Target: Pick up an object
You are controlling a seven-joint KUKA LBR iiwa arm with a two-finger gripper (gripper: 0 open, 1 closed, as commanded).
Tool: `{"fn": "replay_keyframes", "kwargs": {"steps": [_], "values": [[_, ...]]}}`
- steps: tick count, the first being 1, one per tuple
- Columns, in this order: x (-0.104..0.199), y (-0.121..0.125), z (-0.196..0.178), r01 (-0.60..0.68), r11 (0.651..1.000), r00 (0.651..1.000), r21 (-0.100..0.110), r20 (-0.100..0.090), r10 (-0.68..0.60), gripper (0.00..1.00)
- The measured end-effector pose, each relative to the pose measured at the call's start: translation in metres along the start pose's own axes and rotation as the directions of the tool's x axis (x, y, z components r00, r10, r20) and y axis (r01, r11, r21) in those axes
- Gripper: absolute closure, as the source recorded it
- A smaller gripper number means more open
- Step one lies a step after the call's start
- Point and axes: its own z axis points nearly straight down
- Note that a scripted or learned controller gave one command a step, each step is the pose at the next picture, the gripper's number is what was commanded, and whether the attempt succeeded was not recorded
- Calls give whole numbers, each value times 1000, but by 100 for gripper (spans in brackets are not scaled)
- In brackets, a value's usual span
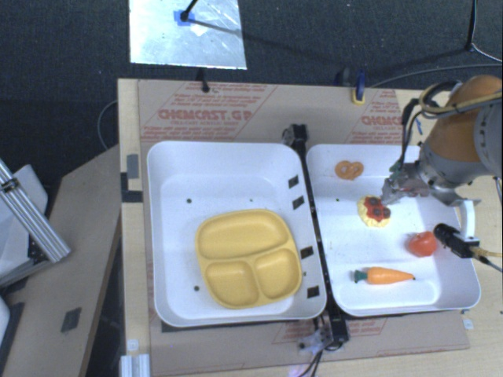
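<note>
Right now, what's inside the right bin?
The right bin holds a pretzel, a yellow toy with red topping, a tomato and a carrot. The gripper covers the bin floor beneath it.

Two shallow white bins side by side on table (236, 104). Left bin (169, 171) holds yellow three-compartment tray (247, 256), lying flat near bin's front. Right bin (456, 293) holds pretzel (348, 169) near back left, yellow plate of spaghetti with red sauce (374, 211) near middle, tomato (422, 243) toward right, carrot (383, 275) near front, lying sideways. Grey arm with orange band (464, 128) reaches in from right. Gripper (391, 192) low over right bin, just beside spaghetti plate's upper right edge. Foil-like sheet (185, 22) on dark floor behind table.
</note>
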Motion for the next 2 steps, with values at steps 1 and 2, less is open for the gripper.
{"fn": "replay_keyframes", "kwargs": {"steps": [1,2], "values": [[5,5,-64,1,1000,1000,14,2,-1,100],[5,8,-117,2,1000,1000,16,2,-2,100]]}}
